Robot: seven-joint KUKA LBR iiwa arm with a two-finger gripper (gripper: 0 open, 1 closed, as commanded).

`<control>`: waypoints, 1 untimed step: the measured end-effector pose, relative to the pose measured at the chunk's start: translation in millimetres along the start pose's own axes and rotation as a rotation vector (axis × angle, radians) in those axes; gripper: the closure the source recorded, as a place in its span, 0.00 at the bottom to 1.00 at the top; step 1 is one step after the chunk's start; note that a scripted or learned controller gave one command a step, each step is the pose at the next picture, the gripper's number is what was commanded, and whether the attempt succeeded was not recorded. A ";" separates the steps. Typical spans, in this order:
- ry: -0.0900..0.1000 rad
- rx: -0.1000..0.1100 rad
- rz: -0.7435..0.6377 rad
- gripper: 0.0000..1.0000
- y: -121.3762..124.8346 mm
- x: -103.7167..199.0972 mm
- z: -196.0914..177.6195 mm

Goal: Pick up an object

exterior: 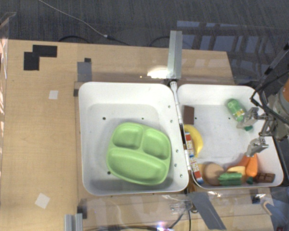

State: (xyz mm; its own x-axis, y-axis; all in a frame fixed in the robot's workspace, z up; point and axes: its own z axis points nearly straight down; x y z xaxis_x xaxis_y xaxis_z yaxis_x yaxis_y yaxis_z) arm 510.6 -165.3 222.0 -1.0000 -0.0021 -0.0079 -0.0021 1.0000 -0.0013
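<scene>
The right bin holds several toy foods. A green bottle lies at its back right and a yellow banana along its left wall. A brown round piece, a green block, a yellow wedge, an orange carrot and a dark brown bar crowd the front right corner. My gripper reaches in from the right over the bin's right side. It stands open, between the bottle and the carrot, with nothing between its fingers.
A small brown block lies near the divider at the right bin's back left. The left bin holds a green divided plate. A metal post stands behind the two bins.
</scene>
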 end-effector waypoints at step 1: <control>0.011 -0.004 -0.048 0.00 -26.1 -52.5 115.2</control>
State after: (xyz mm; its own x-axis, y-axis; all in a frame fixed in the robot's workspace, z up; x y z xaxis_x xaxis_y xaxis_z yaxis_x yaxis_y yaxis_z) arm 564.0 -191.4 107.2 -0.9987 -0.0503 0.0034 -0.0503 0.9987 0.0030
